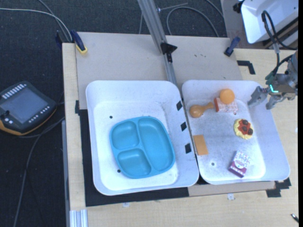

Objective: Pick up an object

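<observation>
Two jaws of the gripper (264, 98) spread open, gripping nothing, over right bin (277, 141) rim, orange ball (227, 96) at nine o'clock

The robot's gripper (265, 99) enters at the right edge of the camera view, in the upper half of the frame. Two grey fingers (255, 96) point down and to the left, spread apart with a clear gap between them and nothing held in it. A small green light glows on the wrist just above. The arm behind it is mostly cut off, apparently reaching in level.
</observation>
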Robot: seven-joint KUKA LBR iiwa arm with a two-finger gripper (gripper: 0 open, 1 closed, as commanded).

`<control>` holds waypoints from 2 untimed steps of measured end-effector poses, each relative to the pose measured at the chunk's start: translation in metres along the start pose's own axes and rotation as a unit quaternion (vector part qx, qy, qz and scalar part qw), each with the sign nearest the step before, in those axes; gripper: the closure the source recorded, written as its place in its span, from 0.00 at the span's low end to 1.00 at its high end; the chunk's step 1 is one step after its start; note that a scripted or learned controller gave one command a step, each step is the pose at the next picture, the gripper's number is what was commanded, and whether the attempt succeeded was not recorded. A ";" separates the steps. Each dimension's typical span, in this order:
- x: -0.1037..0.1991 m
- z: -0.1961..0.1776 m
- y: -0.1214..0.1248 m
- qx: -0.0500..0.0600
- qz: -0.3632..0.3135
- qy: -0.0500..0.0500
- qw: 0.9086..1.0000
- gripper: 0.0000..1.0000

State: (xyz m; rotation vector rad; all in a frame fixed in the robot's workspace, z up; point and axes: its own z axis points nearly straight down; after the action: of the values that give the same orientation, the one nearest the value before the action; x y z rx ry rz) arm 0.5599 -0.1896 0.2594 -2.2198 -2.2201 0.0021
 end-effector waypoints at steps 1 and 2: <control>0.000 -0.001 0.001 -0.001 0.000 0.000 1.000 0.00; -0.006 0.050 0.008 0.001 0.000 0.001 1.000 0.00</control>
State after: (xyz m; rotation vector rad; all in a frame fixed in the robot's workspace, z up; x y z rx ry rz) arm 0.5680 -0.1958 0.2092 -2.2179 -2.2182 0.0039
